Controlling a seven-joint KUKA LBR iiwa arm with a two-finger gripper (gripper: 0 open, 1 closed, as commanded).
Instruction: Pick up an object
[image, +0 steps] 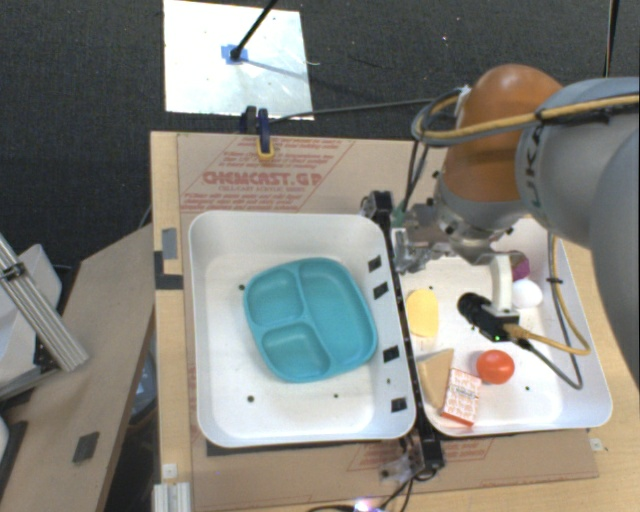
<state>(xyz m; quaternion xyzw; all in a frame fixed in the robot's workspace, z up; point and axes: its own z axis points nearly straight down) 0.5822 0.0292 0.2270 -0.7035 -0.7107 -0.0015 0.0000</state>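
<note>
Hand (415, 250) of the grey arm (590, 150), seen from above, with the orange band (500, 120) bulking just behind and above it; the hand is low over the far corner of the right bin (560, 395), close against the wall this bin shares with the left bin (220, 400); whether the hand is spread or pressed together cannot be told, and nothing is seen in its grip.

Candidate objects, all in the right bin: yellow piece (423, 313) directly in front of the hand, on the camera's side, near it but apart, and lying along the dividing wall; tan wedge (435, 375) farther from the hand on the same line, just past the yellow piece; red-and-white packet (462, 395) touching the wedge's outer edge, the farthest item from the hand; red ball (495, 367) beside the packet, well apart from the hand and away from the dividing wall; white egg shape (527, 293) off to the hand's side beneath the arm, with a small purple thing (520, 266) just beyond it, partly hidden.

Across the dividing wall from the hand, toward the view's left: teal divided plate (310, 320), flat near the middle of the left bin, its three compartments bare.

Both bins rest on a printed cardboard sheet (280, 170) covering the table (110, 300).
</note>
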